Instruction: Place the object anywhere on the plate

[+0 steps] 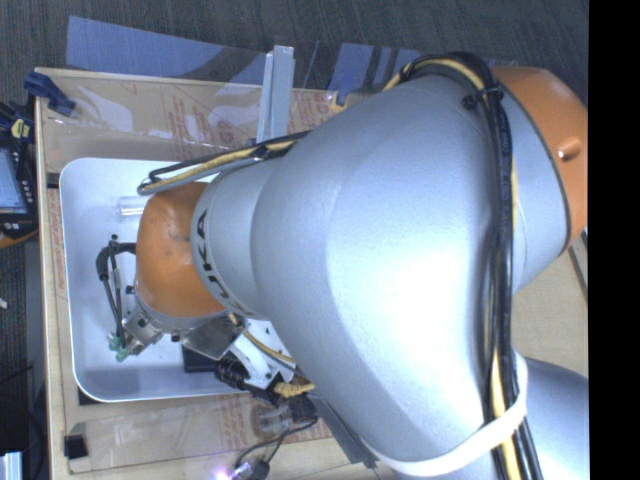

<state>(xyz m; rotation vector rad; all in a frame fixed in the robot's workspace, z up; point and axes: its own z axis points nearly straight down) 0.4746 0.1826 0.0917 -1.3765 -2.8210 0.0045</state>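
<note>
Object: hidden | white bin (75, 268): arm (400, 268) reaches in, covering most | jaws: hidden, state unclear

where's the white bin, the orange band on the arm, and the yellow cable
white bin (85, 268), camera view, bare floor near its left wall
orange band (165, 258), camera view, its rounded left side above the wrist
yellow cable (200, 162), camera view, the stretch running along the bin's top edge

White bin (80, 268) on a wooden bench (150, 118), upright metal post (277, 93) behind the bin, blue clamp (48, 93) at the bench's far-left corner, dark carpet (200, 3) beyond, black device (12, 183) at left edge
</note>
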